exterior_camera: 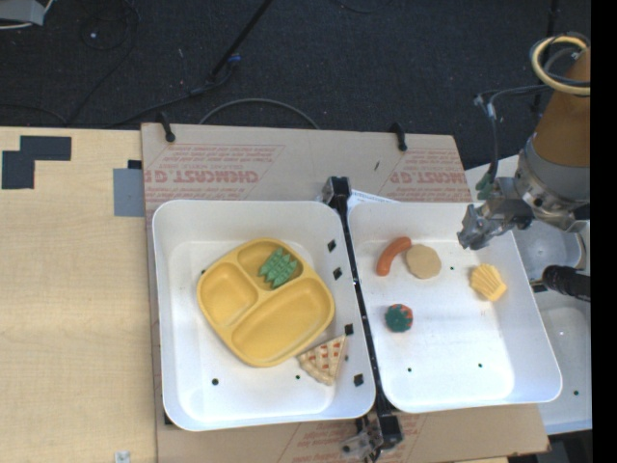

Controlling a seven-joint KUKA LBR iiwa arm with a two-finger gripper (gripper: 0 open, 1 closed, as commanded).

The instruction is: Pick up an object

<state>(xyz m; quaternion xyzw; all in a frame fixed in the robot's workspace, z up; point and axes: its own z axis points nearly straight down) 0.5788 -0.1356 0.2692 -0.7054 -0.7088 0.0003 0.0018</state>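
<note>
Nearest the camera, a pizza slice (324, 359) lies against the yellow divided plate (265, 309) in the left bin (174, 355); a green piece (279, 269) sits in one compartment. Right bin (482, 379): a green-and-red fruit (399, 317), then a tan cookie (422, 261) touching a sausage (393, 255), a yellow wafer (489, 282) apart. Loose scatter likely eases single picks. Gripper (474, 231) hangs over the far right rim, nothing held; finger spacing can't be told.

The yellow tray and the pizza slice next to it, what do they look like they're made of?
Yellow tray: probably moulded plastic, with a smooth, slightly glossy, even colour and rounded compartment walls. Pizza slice: likely a plastic or rubber toy, with a matte tan crust and a red lattice pattern; the view is too small to tell which.
</note>
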